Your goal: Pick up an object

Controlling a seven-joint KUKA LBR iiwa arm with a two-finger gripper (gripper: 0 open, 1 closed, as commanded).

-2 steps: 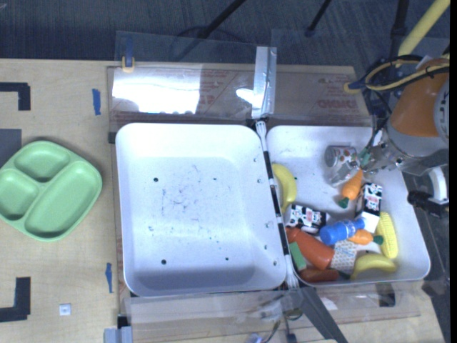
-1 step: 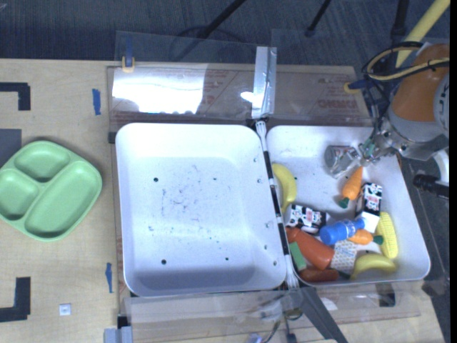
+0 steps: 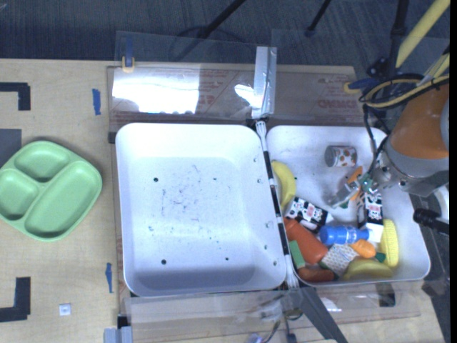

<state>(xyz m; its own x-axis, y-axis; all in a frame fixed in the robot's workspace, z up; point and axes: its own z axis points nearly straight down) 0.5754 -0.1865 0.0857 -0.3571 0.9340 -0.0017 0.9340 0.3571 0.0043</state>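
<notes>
The right bin (image 3: 314,140) holds a pile of objects. A yellow banana (image 3: 285,181) lies along its left wall and a small grey can (image 3: 340,156) rests near the back. A black-and-white box (image 3: 307,211), an orange-red item (image 3: 307,243), a blue bottle (image 3: 343,234), a yellow corn cob (image 3: 390,241) and a checked sponge (image 3: 337,259) crowd the front. My gripper (image 3: 359,184) is down inside this bin, just right of the can and above the blue bottle, among small colourful pieces. The arm's orange band (image 3: 427,128) rises over the bin's right wall.
The left bin (image 3: 143,145) sits beside the right one, sharing a middle wall. A green divided plate (image 3: 46,189) lies on the bench at far left. A clear panel (image 3: 186,84) stands behind the bins. Cables and stand legs cross the floor at the back.
</notes>
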